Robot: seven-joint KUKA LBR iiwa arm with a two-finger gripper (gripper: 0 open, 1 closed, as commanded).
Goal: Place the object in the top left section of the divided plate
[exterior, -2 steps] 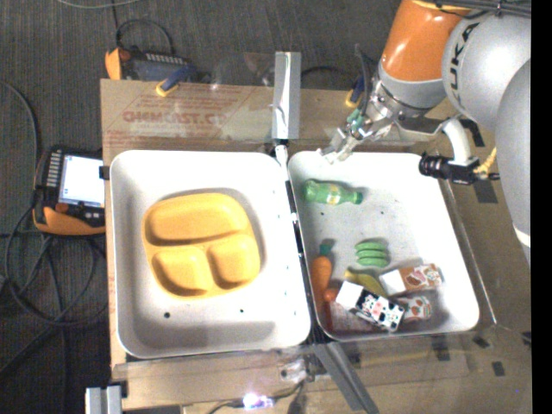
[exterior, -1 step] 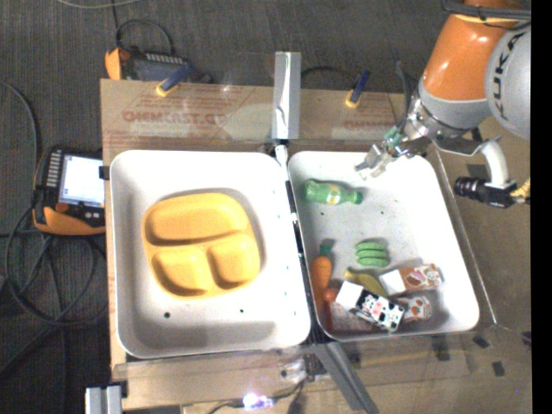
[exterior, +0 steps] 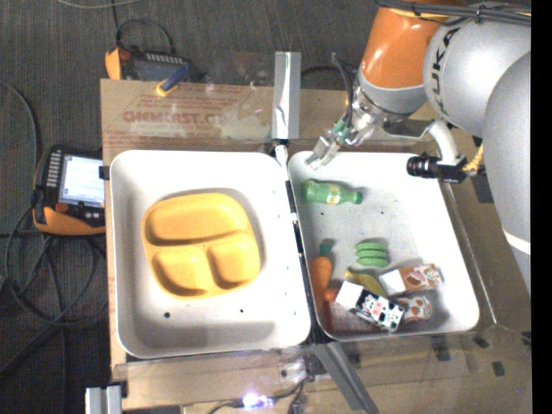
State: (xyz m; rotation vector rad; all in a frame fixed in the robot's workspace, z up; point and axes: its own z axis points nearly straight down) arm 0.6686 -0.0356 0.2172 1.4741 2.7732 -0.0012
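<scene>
Hovering over the right bin's far rim, the gripper hangs with fingers spread, holding nothing. A green bottle lies just below it. The yellow divided plate sits in the left bin; a carrot hugs the dividing wall.

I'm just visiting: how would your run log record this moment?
gripper: above right bin's far-left corner | green bottle: lying in bin | yellow divided plate: nothing on it

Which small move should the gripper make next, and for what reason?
Probably a short descent toward the green bottle. The gripper hangs over the right bin's far edge, just beyond the bottle, with nothing between its fingers, and the yellow divided plate in the left bin holds no object yet.
</scene>
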